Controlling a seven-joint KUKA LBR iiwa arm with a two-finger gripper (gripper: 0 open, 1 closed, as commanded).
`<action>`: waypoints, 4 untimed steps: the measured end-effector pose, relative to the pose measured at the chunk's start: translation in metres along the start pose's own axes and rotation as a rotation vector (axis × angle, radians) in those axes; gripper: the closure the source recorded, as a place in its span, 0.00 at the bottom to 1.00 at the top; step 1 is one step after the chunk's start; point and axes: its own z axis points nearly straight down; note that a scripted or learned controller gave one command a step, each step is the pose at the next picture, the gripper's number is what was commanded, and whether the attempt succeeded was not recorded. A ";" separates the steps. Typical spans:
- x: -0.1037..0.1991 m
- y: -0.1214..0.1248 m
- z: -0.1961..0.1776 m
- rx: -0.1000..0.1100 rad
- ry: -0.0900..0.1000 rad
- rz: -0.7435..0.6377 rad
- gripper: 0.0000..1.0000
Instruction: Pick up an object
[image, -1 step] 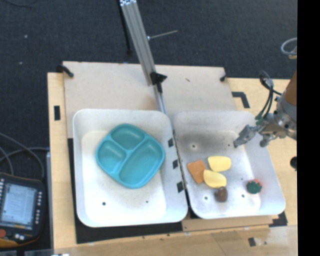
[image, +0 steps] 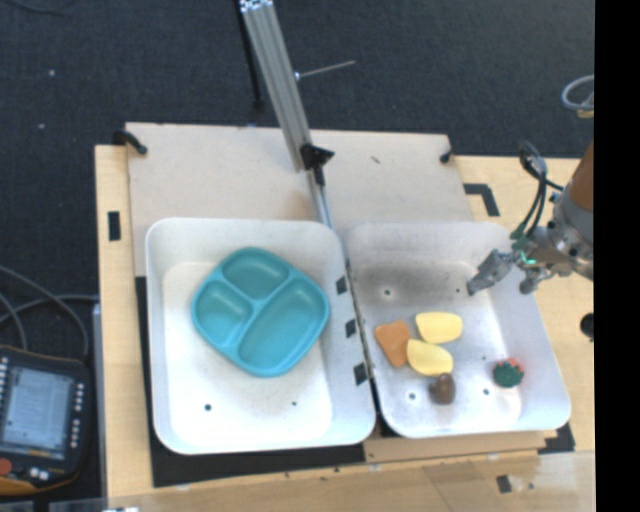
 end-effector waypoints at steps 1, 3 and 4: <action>0.008 -0.002 0.058 0.007 0.000 0.001 0.00; 0.006 -0.003 0.148 0.003 -0.001 0.003 0.00; 0.005 -0.002 0.136 -0.002 -0.001 0.007 1.00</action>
